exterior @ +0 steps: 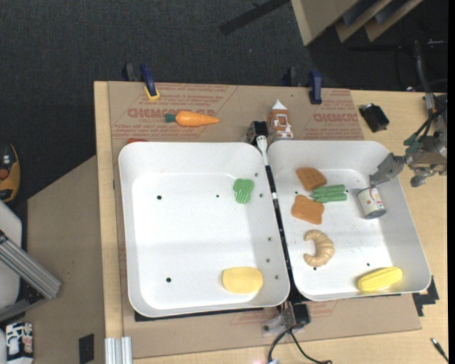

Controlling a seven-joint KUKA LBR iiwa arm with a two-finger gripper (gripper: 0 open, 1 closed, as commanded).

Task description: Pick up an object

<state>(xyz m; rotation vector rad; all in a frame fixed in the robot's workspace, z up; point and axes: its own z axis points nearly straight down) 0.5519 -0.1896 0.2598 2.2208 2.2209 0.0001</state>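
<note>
The small can [370, 202] lies tipped near the right bin's [419, 266] far right wall, just below the gripper [384, 170]. Finger spread cannot be told; the can should be straddled across its width.

**A cardboard-topped bench on dark carpet**

The bench [234, 334] carries a brown cardboard sheet [213, 110] printed with faded red lettering, held at its far edge by two blue clamps [150, 84] — one toward the left, one nearer the middle. Dark, speckled carpet [64, 50] covers the floor behind and to the left. A pale wooden piece of furniture [348, 18] juts in at the top right. At the lower left, a silver metal rail [28, 266] crosses at a slant — light falls evenly from above.
</note>
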